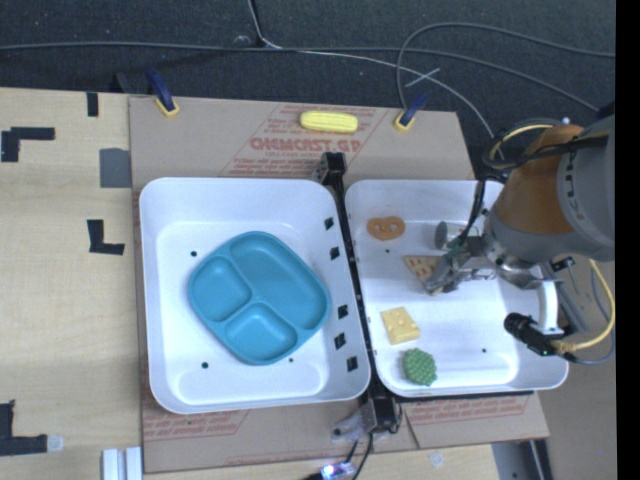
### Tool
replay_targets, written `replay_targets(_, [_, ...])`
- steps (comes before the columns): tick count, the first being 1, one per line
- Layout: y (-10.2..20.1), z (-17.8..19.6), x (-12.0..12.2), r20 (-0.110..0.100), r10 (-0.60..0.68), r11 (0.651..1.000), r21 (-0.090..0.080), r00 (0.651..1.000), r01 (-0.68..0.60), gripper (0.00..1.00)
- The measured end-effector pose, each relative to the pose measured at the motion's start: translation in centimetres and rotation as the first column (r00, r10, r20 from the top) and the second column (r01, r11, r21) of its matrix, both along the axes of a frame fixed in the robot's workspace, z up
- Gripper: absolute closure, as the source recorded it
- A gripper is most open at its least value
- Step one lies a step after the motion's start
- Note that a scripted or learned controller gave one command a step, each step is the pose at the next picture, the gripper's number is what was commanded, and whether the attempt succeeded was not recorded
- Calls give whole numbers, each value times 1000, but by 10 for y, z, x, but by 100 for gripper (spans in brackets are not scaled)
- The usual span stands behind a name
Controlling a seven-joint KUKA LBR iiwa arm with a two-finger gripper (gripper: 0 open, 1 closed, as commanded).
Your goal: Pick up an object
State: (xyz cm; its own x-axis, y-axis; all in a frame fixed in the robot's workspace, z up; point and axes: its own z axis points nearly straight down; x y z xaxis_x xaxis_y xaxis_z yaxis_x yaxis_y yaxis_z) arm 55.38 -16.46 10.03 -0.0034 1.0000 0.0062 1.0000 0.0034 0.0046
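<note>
The arm reaches down into the right bin (500, 193) to grab a toy.
The gripper (440, 280) sits by the tan cracker (420, 266); whether it is open or closed is too small to tell. Next, it must close and lift.

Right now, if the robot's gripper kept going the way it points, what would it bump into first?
Probably the tan cracker-like piece. The gripper points down and leftward into the right bin, and that piece lies just beside its tip. Depth is hard to judge from above, so it might meet the bin floor first.
</note>
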Motion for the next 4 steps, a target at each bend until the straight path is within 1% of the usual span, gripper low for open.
replay_targets(1, [7,47,-5,-2,-2,1000,-7,1000,2,100])
replay_targets(2, [11,108,2,1,-1,1000,-8,1000,1,100])
replay_targets(3, [11,137,3,-2,-2,1000,-7,1000,2,100])
replay_targets(4, [65,145,8,-5,3,1000,-5,1000,-3,100])
